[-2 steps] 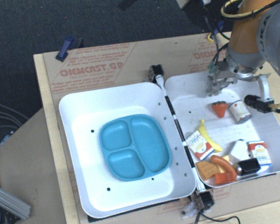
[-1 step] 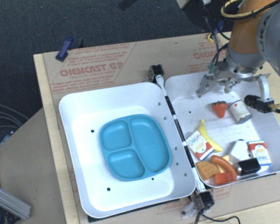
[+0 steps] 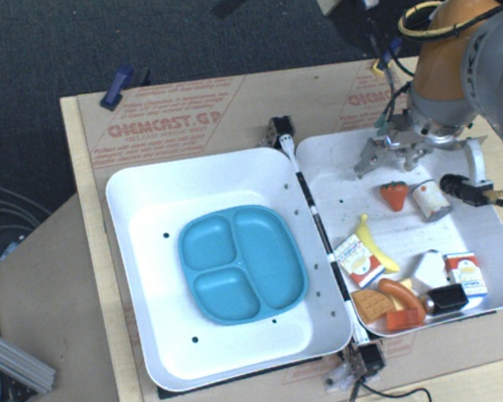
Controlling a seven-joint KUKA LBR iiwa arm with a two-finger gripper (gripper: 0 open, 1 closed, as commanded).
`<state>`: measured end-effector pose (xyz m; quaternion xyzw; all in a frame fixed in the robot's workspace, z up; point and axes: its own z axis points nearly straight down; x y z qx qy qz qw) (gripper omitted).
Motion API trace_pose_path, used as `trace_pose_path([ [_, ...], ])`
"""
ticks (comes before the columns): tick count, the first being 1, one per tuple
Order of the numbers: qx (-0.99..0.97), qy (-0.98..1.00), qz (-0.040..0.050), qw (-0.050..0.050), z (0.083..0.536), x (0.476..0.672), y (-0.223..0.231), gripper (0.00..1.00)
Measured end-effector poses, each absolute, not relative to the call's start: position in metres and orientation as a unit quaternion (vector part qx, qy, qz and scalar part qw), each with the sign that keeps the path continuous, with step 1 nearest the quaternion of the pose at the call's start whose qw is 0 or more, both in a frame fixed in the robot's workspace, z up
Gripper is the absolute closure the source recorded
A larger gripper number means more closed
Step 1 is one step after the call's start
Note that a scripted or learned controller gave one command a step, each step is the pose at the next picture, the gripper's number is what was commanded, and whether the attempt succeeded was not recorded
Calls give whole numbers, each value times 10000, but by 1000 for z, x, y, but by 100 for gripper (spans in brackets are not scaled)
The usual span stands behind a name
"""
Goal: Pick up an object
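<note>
- Over the far part of the right bin (image 3: 482, 236), the end effector (image 3: 393, 157) hangs released, its two prongs spread with nothing between them.
- Just beside it, toward the camera, lies a small red toy fruit (image 3: 395, 194) on bare bin floor, apart from its neighbours. I'd take this as the easiest pick.
- It looks light, hard and smooth, probably hollow plastic, and its tapered shape could squirt out of a pinch. I'd close across its widest part, low down.
- Next to the fruit sits a short pale cylinder (image 3: 430, 200) on its side. It is likely to roll if nudged, so the descent needs to stay clear of it.
- Further toward the near wall come a yellow banana (image 3: 376, 244) and a small red-and-white card (image 3: 359, 262), touching each other.
- At the near corner, a red sausage (image 3: 398, 292), an orange cracker (image 3: 370, 304), a black block (image 3: 446, 299) and a small carton (image 3: 467, 274) crowd together. How they overlap is hard to make out.
- Across the divider, the left bin (image 3: 148, 258) holds a blue divided plate (image 3: 242, 262).
- The arm's bulk hides the wrist, so the exact height above the floor is unclear.
</note>
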<state>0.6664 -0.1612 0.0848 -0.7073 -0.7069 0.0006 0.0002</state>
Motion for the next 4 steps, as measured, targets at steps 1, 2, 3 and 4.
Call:
trace_pose_path([
  [1,-7073,-7069,-1,-11,96,667,-161,100],
  [2,-7073,-7069,0,-10,96,667,-161,0],
  [3,-7069,-7073,6,8,85,666,-152,0],
  [4,-7068,-7074,1,0,96,667,-152,100],
])
